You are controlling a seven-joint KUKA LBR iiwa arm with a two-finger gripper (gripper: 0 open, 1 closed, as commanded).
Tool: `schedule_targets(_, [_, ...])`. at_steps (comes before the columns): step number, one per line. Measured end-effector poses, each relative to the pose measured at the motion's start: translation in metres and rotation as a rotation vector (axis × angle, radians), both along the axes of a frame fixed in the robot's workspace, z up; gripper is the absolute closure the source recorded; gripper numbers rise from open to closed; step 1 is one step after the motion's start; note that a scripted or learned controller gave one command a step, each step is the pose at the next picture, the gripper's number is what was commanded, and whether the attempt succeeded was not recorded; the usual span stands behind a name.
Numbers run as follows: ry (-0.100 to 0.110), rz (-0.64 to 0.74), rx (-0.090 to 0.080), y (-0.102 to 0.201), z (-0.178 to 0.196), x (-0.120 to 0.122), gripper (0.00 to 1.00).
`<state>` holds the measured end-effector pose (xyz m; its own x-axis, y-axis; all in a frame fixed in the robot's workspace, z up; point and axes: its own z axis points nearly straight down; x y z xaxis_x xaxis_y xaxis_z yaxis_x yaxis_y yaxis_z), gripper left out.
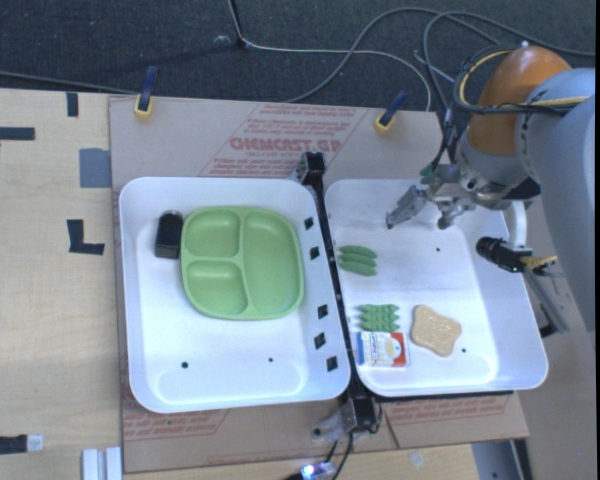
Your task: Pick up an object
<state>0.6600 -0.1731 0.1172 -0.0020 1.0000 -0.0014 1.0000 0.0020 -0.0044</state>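
the two-finger gripper [418, 214] hangs spread wide, holding nothing, over the far part of the right white bin [500, 298]. the small green toy pea pod [357, 259] lies left, near the divider; probably light, stiff and slippery, so pinch its thin middle.

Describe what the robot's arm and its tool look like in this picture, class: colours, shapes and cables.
The arm is bulky, rounded and grey, with an orange band above the wrist. Dark cables loop around that joint. The tool is small and metallic grey, with two slim fingers.
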Motion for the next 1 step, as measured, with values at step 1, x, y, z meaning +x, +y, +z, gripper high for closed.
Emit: schedule_targets(1, [-0.003,0.002,-0.001,0.0005,0.0130,0.0011,1.00])
